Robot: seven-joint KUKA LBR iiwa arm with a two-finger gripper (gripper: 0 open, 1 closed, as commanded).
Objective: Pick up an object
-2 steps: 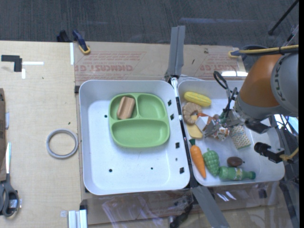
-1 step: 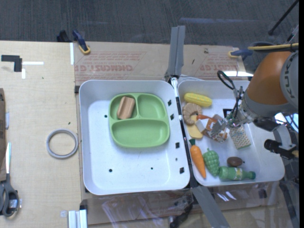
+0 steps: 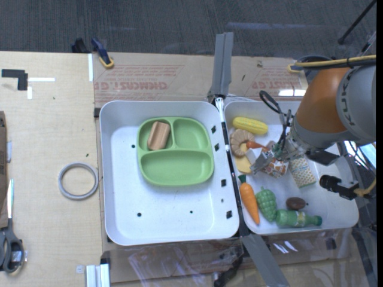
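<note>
Pincer (image 3: 267,160) over white bin (image 3: 346,219) (wooden bench (image 3: 48,136)).

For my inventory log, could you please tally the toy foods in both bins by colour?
Yellow: 1, corn
Orange: 1, carrot
Green: 2, bumpy vegetable, bottle
Tan: 2, bread roll on the green tray, pastry
Dark brown: 1, small piece
Total: 7

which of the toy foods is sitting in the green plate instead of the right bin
The hot dog bun, in the upper-left compartment of the green plate; the corn and carrot lie in the right bin.
</note>
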